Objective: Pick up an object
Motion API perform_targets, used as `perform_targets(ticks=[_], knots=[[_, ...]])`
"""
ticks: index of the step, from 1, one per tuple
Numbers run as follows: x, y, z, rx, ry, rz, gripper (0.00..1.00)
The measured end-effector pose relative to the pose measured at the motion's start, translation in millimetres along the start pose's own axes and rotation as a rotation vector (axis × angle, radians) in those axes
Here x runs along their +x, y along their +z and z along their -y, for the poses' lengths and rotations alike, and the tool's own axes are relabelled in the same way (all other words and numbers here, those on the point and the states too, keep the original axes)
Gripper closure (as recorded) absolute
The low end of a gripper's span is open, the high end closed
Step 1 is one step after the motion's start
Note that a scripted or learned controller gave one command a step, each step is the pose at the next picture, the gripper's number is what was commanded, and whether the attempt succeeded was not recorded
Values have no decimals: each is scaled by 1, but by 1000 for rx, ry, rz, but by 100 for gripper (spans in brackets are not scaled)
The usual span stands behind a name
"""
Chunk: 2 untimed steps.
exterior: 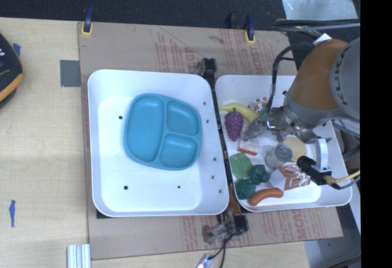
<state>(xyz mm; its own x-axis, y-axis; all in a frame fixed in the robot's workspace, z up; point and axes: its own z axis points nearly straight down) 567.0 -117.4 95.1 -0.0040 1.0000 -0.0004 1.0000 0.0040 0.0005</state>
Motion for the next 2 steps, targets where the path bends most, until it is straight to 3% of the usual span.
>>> perform_targets(ticks=[1, 2], knots=[[-30, -39, -86, 1, 0, 0, 0], [-30, 3, -89, 4, -3, 0, 0]])
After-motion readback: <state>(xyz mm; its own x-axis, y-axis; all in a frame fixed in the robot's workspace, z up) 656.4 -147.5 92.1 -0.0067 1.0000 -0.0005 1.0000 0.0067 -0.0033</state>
